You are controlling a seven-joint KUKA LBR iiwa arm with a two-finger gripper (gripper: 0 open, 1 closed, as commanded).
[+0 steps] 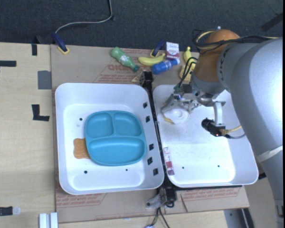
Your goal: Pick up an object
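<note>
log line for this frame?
arm: over right bin | gripper: low, at white cup | grasp: unconfirmed | left bin: blue plate

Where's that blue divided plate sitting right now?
The blue divided plate lies in the middle of the left bin in the camera view, partly covering a small tan piece at its left edge.

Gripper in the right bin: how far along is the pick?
Done: the arm has reached into the right bin, and the gripper sits low beside a small white object near the bin's upper left corner. In hand: nothing visibly held; whether it has closed on that object cannot be told. Left: grasp and lift. The blue divided plate lies in the left bin.
</note>
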